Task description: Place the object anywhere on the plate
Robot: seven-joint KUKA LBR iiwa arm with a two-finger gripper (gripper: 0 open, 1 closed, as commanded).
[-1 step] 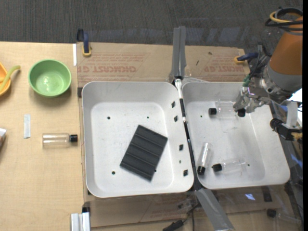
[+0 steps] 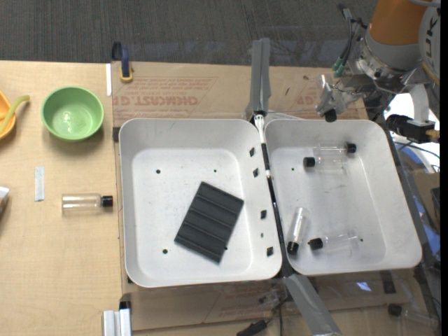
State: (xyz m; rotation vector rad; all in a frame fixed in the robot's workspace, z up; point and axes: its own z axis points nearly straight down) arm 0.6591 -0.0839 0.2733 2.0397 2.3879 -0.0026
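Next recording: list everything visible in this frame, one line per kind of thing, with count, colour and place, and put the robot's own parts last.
shallow white plastic bins: 2, white, side by side at centre
ribbed dark grey rectangular plate: 1, dark grey, tilted in the left bin
clear plastic vials with black caps: 4 in the right bin, two near its back, two near its front; 1 on the bench left of the bins
round green plastic bowl: 1, green, on the bench at back left
orange object: 1, orange, cut off at the left edge
small pale strip: 1, whitish, on the bench at left
robot arm: 1, grey with orange band, top right
end effector: 1, above the right bin's back rim
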